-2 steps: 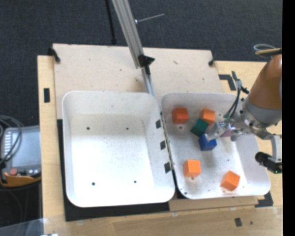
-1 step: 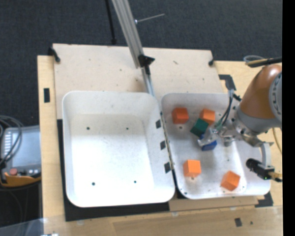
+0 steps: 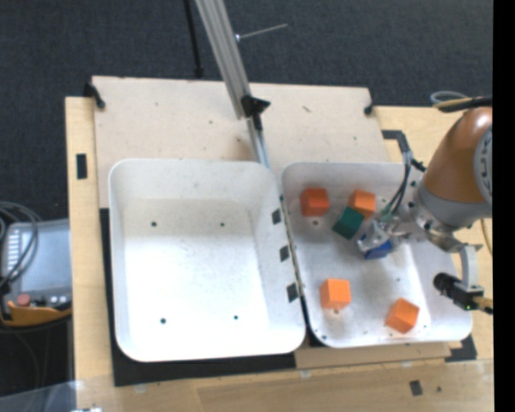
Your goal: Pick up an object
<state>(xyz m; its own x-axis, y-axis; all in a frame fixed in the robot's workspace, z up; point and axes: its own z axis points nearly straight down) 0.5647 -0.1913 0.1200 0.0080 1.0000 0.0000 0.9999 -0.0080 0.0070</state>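
Observation:
The right bin (image 3: 429, 329) holds several blocks. An orange cube (image 3: 315, 202) lies near its back left, another orange cube (image 3: 362, 201) beside a dark green block (image 3: 348, 223). Two more orange cubes sit toward the front, one (image 3: 335, 293) at the left and one (image 3: 402, 315) at the right. My gripper (image 3: 374, 239) is low in the bin, just right of the green block, with a small blue object (image 3: 378, 249) at its tip. The arm covers the fingers, so their state is unclear.
The left bin (image 3: 120, 230) stands next to the right one. A slanted aluminium rail (image 3: 225, 50) rises from the back between the bins. A device with cables (image 3: 30, 269) sits off the bench at the left.

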